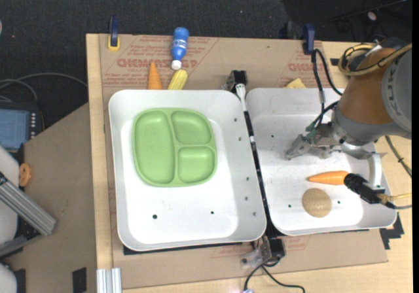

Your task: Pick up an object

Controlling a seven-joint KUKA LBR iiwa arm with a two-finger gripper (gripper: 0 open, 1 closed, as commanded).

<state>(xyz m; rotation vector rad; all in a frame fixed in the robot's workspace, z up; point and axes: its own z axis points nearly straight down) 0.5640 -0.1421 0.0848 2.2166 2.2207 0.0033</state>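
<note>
Right now the hand (296, 149), fingers seemingly apart and empty, sits mid-right in the right bin (275, 115); descending there closes on nothing, since the toy carrot (328, 178) and brown ball (317, 203) lie lower right.

Bench (98, 174): light wood, topped by a brown cardboard sheet (216, 50) with red print. Two white bins on the sheet, side by side, touching: left bin (131, 220), right bin (275, 108). Behind the left bin: blue-capped bottle (179, 47), orange carrot (154, 77), yellow corn (177, 80). Blue clamps at back edge.
</note>
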